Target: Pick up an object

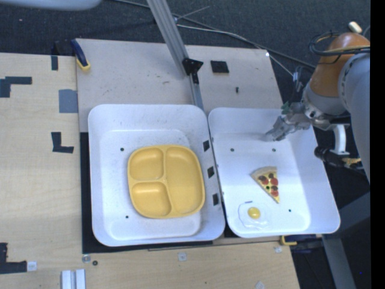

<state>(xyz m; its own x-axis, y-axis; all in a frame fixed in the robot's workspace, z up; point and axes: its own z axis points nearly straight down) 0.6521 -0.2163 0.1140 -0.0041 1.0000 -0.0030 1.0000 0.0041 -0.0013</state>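
A toy pizza slice (267, 183) lies flat in the right bin (237, 131), near its middle. A toy fried egg (252, 214) rests close to that bin's front edge. My gripper (275, 132) hangs over the back right part of the right bin, pointing down and left, well apart from both toys. A yellow divided plate (165, 180) sits in the left bin (108, 161).
The grey arm with its orange band (334, 71) comes in over the right bin's far right corner. A metal pole (171, 32) slants across the bench behind the bins. Cables (234, 38) trail at the back.
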